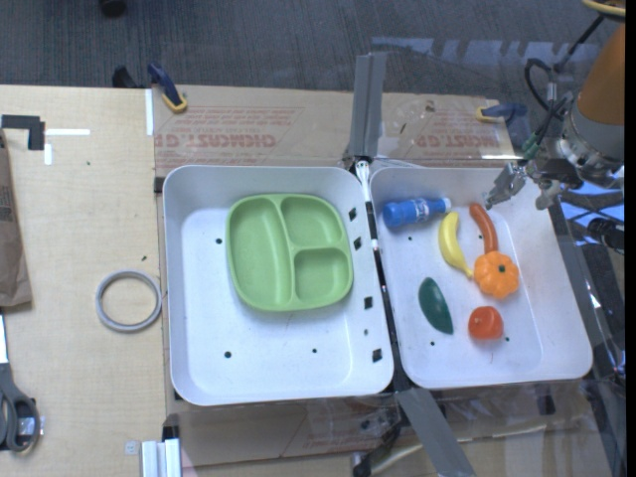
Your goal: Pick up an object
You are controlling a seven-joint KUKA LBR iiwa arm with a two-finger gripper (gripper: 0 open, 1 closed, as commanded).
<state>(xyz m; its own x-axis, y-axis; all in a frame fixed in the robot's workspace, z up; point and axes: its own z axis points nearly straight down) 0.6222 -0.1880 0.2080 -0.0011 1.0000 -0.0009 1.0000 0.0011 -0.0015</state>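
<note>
white plastic bins sit side by side on the bench, and the right bin [556,296] holds all the small pieces: a blue bottle [413,211] near the back wall, a yellow banana [453,243], a thin red-orange chili [483,228] beside it, an orange pumpkin [496,275], a red tomato [485,323] and a dark green piece [434,304]. the left bin [189,296] carries a green divided plate [290,251]. the gripper [525,185] hangs over the back right corner of the right bin, nothing between its fingers that i can see; whether they are apart or together i cannot tell from here. to my eye this is the approach step, no target touched yet. the chili and banana lie nearest, so next it likely needs to drop lower and line up over one piece, clear of its neighbours.
</note>
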